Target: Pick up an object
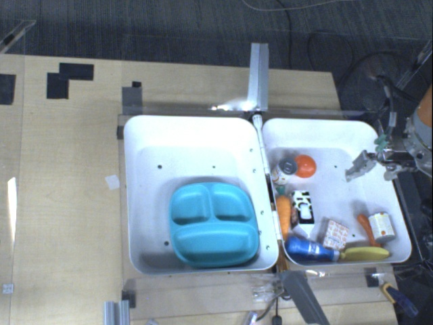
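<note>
A pale wooden bench [61, 202] is stretching across the scene, its smooth grain carrying a few flat black angular patches at about ten o'clock. On it the left bin [142, 154], a shallow glossy white plastic tub with rounded corners, is holding a turquoise compartment tray [214, 223], a smooth moulded plate with three recessed wells, lying flat toward the bin's six o'clock side. A brushed metal post [259, 73] is rising at twelve o'clock from the seam where the two tubs are meeting. The right bin [338, 144], of the same white plastic, is holding the candidates for picking: a small grey-capped bottle [287, 167] touching a round orange ball [306, 166] near the bin's ten o'clock corner; below them a tapered orange carrot [283, 212] lying along the dividing wall beside a black-and-white carton [303, 207]; a shiny blue bottle [308, 250] lying on its side at seven o'clock; a speckled square packet [335, 234]; a curved yellow banana [367, 253] along the six o'clock wall; a short orange stick [365, 226]; and a small boxy carton [382, 226] at five o'clock. The gripper [358, 166], grey and metallic, is hanging over the bin's three o'clock region with nothing between its fingers; whether they are parted or closed cannot be told.
</note>
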You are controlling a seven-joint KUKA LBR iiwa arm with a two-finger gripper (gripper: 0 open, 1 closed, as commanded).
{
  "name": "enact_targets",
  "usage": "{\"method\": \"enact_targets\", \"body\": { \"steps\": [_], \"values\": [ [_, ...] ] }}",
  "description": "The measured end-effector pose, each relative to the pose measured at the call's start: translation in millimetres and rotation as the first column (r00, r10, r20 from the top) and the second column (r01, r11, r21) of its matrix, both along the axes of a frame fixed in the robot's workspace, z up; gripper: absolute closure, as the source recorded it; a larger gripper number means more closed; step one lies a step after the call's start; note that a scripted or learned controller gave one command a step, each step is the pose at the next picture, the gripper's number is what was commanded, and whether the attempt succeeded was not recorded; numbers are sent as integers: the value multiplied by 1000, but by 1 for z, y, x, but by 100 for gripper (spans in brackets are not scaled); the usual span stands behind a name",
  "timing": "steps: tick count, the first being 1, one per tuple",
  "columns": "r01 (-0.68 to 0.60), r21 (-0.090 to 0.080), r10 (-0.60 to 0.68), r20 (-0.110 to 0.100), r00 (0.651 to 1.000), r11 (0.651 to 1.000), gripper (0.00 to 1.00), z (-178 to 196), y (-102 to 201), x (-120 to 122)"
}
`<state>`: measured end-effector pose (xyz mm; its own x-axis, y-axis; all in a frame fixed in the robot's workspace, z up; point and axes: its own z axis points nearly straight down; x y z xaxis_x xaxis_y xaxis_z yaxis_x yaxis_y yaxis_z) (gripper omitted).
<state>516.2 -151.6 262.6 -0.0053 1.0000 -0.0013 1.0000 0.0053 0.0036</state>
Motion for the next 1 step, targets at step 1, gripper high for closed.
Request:
{"method": "enact_targets", "body": {
  "steps": [1],
  "values": [
    [287,2,-287,-2,958,958,0,-158,64,69]
  ]
}}
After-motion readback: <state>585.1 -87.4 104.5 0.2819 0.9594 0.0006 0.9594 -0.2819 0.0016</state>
